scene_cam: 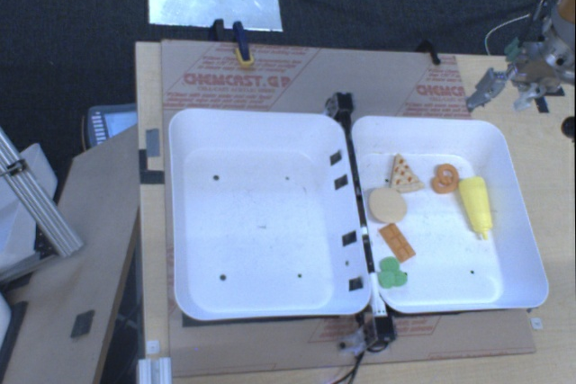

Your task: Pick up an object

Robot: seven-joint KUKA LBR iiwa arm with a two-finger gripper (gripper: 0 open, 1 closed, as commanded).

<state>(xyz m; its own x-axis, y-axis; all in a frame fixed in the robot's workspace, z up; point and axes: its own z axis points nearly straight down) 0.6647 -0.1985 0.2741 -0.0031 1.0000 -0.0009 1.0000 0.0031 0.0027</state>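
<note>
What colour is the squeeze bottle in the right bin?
Yellow; the squeeze bottle shows clearly in the camera view.

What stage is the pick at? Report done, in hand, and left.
Done: nothing yet. The pizza slice, pretzel, yellow bottle, round cookie, orange cracker and green piece all lie in the right bin.
In hand: nothing visible; the gripper sits above the bin's far right corner.
Left: descend, grasp one, lift.
</note>
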